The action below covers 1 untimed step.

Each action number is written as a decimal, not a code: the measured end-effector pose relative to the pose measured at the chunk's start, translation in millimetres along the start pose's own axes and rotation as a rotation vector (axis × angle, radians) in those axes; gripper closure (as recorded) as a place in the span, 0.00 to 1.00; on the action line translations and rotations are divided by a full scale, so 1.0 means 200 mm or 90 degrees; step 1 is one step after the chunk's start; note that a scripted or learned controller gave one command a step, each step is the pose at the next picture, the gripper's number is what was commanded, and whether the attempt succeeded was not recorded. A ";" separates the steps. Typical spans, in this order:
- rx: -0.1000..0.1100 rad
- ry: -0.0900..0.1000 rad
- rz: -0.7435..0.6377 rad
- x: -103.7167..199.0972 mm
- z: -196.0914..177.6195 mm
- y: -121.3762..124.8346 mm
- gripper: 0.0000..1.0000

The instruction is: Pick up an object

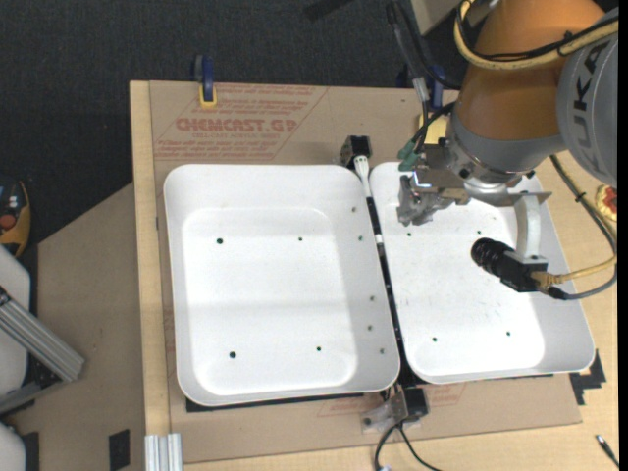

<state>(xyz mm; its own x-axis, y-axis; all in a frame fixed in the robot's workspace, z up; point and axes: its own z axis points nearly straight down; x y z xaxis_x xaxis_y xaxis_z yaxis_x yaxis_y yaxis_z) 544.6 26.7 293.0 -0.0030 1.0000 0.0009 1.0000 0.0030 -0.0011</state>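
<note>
The grey metal gripper [416, 207] hangs over the right bin [461, 324] toward its 10 o'clock corner, beside the left bin [265, 297], both smooth, white and round-cornered; whether it is parted, closed or clasping anything cannot be told.

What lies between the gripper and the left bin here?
In the camera view, between the gripper and the left bin lies just a bare strip of the right bin's white floor and the dark seam where both rims meet.

One fixed camera looks down aslant, from above, on the bench [257, 116]
</note>
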 end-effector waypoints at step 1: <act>-0.010 0.001 -0.002 0.16 -0.63 -0.11 1.00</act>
<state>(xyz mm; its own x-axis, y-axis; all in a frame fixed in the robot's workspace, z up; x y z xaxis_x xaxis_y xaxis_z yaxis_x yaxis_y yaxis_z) 523.4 59.0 419.1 -0.0056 1.0000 0.0032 0.9999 0.0055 0.0152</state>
